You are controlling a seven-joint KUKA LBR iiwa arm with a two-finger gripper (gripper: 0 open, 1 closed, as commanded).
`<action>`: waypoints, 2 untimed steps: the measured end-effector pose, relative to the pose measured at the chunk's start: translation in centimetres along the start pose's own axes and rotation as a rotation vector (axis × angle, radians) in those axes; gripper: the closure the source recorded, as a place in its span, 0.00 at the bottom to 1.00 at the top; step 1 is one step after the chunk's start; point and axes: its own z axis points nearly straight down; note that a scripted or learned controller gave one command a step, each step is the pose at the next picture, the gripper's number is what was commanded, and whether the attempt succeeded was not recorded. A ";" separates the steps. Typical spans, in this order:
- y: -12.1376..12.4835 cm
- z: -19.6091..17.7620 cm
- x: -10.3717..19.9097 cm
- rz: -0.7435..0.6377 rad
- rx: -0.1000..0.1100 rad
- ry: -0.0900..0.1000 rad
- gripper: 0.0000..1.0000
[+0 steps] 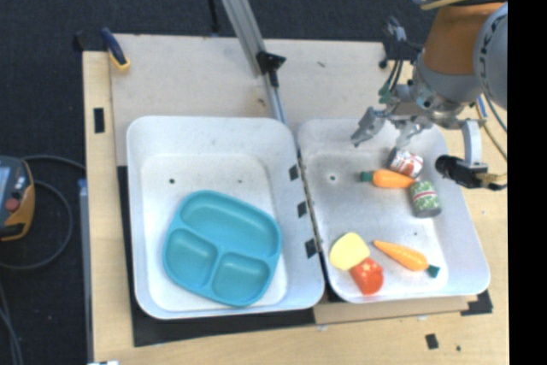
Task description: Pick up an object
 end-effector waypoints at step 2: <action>-0.3 11.4 0.1 0.002 -0.002 0.000 0.00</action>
